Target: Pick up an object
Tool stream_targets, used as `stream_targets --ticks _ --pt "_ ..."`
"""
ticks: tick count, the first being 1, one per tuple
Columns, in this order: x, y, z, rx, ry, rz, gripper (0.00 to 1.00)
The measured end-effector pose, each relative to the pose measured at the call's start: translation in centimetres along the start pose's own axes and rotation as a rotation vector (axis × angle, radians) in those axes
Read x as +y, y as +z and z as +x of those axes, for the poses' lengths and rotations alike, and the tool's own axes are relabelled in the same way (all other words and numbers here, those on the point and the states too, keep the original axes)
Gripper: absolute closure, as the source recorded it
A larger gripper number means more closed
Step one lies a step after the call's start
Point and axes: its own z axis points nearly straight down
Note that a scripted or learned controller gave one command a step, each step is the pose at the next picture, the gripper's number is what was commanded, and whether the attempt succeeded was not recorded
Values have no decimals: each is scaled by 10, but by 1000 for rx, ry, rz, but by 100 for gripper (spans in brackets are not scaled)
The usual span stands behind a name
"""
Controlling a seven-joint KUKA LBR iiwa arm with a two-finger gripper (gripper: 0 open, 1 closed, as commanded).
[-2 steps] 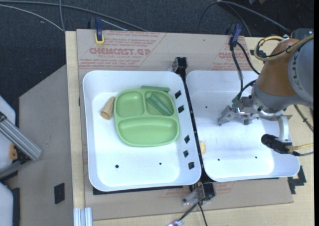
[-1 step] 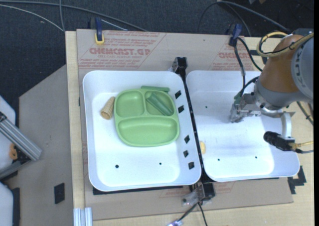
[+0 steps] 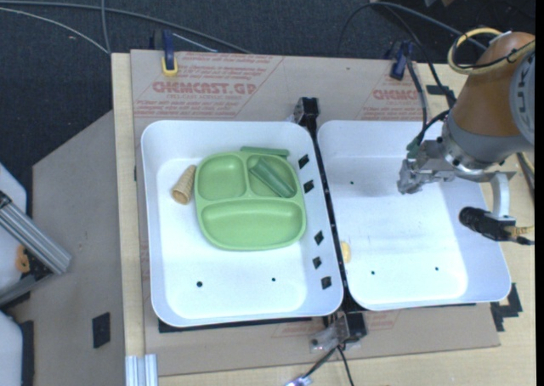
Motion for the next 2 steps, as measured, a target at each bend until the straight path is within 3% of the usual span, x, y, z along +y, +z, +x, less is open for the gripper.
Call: stream_targets --ticks 1,2 --pt "4 -64 -1 0 0 -1 100" --pt "5 -68 -1 1 1 3 100"
